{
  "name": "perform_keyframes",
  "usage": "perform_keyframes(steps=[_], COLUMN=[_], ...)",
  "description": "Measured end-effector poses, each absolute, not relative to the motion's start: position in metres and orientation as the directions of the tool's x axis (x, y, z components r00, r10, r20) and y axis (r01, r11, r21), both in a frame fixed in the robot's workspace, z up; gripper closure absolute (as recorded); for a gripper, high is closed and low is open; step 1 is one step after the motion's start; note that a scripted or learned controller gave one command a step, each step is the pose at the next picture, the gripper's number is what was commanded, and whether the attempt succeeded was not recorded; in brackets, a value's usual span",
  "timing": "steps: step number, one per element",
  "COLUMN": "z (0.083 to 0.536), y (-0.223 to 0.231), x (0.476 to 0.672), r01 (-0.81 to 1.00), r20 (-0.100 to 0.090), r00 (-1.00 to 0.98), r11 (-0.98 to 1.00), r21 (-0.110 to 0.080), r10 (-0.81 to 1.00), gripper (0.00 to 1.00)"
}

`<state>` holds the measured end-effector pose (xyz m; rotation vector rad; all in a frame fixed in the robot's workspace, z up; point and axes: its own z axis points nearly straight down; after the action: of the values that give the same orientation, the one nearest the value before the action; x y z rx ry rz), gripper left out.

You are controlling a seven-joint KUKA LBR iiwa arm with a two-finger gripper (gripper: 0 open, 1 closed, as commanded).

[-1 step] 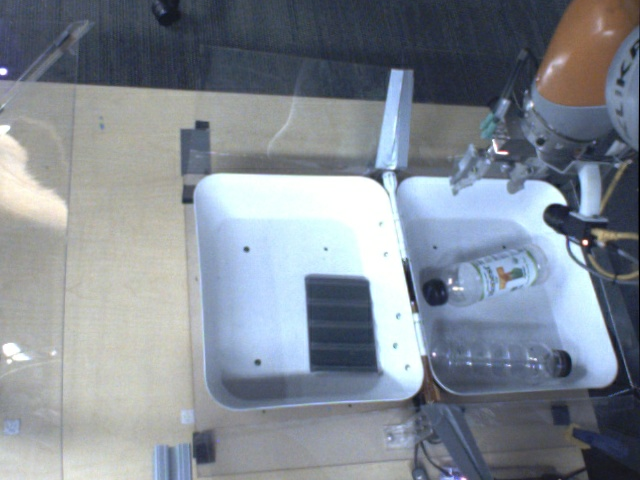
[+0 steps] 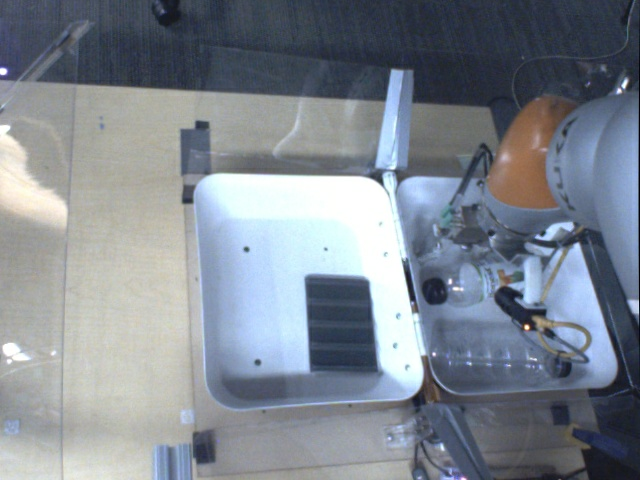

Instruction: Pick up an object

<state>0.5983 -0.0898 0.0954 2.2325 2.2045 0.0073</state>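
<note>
Two shallow white bins sit side by side on one wooden bench [image 2: 110,298]. The left bin [image 2: 230,268] is the larger in view and holds one dark ribbed rectangular block [image 2: 340,323], lying flat toward the bin's 5 o'clock corner. The right bin [image 2: 600,353], at 3 o'clock from the first, holds two clear items. One long transparent plastic bottle [image 2: 500,361] lies on its side along the bin's 6 o'clock wall. One smaller clear rounded bottle with a black cap [image 2: 460,288] lies near the bin's middle, cap pointing to 9 o'clock. The single grey arm [image 2: 600,158] hangs over this bin; its gripper [image 2: 468,230] sits just at 12 o'clock of the small bottle, and I cannot tell how it is set.
</note>
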Motion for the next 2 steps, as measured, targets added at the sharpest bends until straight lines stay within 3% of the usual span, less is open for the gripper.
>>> perform_keyframes(steps=[1,2], z=[0.137,0.089], y=[-0.172,-0.187], x=[0.597,0.579], r01=[0.975,0.934], r20=[-0.003,-0.004], r00=[-0.222,-0.357], r11=[0.222,0.357], r21=[0.008,0.008], r10=[0.975,0.934], gripper=[0.0,0.0])
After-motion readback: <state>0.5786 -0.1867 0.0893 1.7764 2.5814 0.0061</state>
